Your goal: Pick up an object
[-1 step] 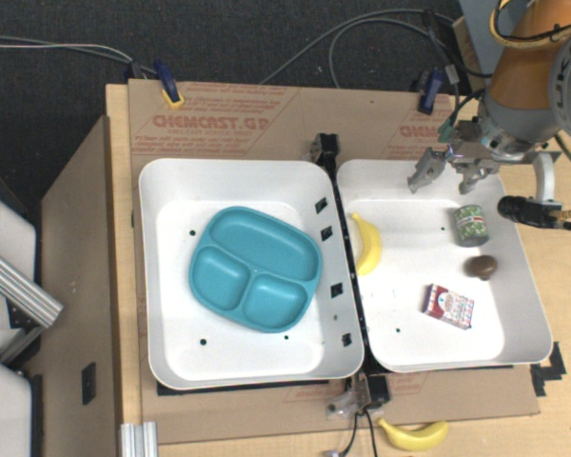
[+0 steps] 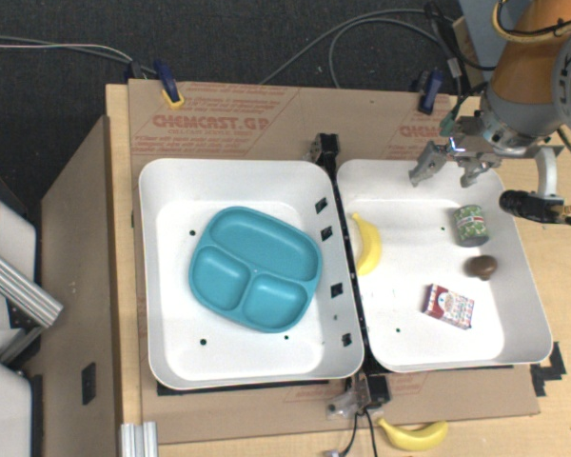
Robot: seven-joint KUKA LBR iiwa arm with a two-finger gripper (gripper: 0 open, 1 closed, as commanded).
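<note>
My gripper point(image 2: 453, 169) hangs over the far edge of the right bin point(image 2: 400, 346), fingers spread open with nothing between them. Below it in that bin lie a small green-and-white can point(image 2: 471, 224), a dark brown round object point(image 2: 481, 267) and a red-and-white carton point(image 2: 447, 306). A yellow banana point(image 2: 366, 243) rests against the bin's left wall. The can is the nearest object, a short way in front and slightly right of the fingertips.
The left bin point(image 2: 171, 350) holds a teal divided plate point(image 2: 255, 268). A black divider with clips point(image 2: 338, 246) runs between the bins. Another banana point(image 2: 414, 434) lies on the bench in front of the bins. Cables and blue clamps point(image 2: 168, 85) sit at the back.
</note>
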